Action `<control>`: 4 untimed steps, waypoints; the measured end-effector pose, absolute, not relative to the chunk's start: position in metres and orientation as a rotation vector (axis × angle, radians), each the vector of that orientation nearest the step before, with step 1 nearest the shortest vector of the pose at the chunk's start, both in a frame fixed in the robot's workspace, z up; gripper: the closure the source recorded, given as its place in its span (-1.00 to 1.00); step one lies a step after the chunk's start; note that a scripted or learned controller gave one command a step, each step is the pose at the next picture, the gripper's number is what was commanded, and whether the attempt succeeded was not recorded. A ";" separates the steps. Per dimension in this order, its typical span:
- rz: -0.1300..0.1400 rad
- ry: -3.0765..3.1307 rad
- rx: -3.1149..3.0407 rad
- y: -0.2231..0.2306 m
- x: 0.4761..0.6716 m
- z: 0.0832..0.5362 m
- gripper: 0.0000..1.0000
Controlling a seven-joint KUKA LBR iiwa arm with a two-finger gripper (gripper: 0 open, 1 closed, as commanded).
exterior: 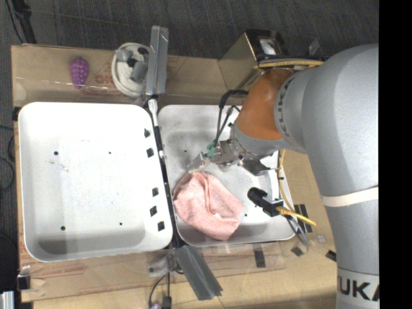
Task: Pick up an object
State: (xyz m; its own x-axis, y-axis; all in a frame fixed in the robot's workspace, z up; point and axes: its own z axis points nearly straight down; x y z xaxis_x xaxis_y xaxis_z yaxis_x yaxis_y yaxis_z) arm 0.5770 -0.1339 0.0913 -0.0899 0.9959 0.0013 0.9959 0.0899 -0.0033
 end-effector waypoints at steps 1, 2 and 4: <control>0.002 -2.182 -2.259 -0.175 0.596 0.092 -1.00; 0.004 -2.348 -2.081 -0.102 0.553 0.091 -1.00; 0.003 -2.467 -1.936 -0.105 0.507 0.100 1.00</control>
